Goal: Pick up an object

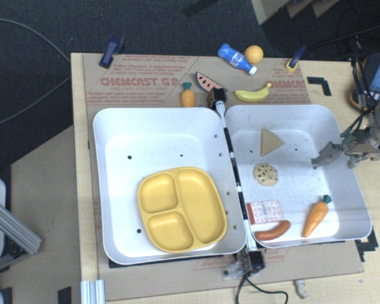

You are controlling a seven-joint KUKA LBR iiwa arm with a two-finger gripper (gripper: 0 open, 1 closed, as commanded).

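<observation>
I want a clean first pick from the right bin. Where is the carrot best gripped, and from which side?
Probably from straight above, closing the claw across the carrot's thick orange middle. It lies flat and tilted, green tip up toward the bin's right wall, narrowing toward the sausage, so the fingers should span its short width.

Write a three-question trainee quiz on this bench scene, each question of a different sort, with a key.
1. True or false: the yellow divided plate lies in the left bin.
2. Which toy lies nearest the gripper in the right bin? A) cookie B) sausage C) carrot
3. Fill in: outside the bins, the banana lies on the ____ board.

Key: 1 true; 2 A; 3 cardboard
</observation>
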